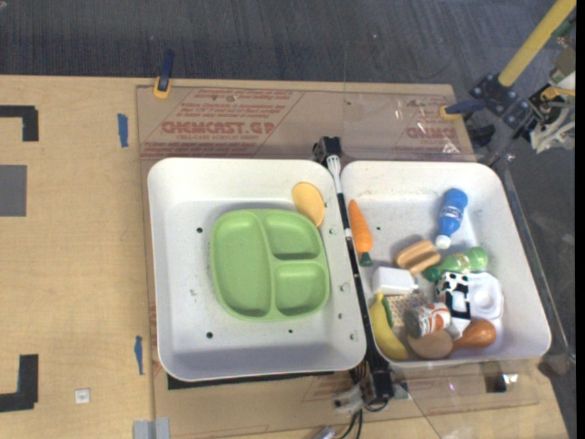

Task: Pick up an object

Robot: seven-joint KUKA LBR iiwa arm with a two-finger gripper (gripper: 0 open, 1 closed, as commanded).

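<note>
- At the centre of the frame, on the light wooden table [73, 263], two shallow white bins stand side by side: the left white bin [174, 199] and the right white bin [523, 254], touching along their inner rims.
- In the left bin a light green plastic plate with three compartments [270, 265] lies flat, filling most of the floor.
- A yellow oval toy fruit [309, 202] sits at that bin's upper right corner, just beside the plate's upper right edge.
- An orange toy carrot [360, 229] lies along the right bin's left wall, next to the divide.
- In the right bin's upper part a blue and white plastic bottle [451, 213] lies tilted, apart from the rest.
- Lower down, the things crowd together: a tan toy hot dog bun [419, 254], a green rounded toy [466, 263], a black and white object [454, 291], a yellow toy banana [386, 332] along the lower left wall, a small printed can [428, 320], a brown rounded lump [430, 343] and an orange rounded toy [477, 334].
</note>
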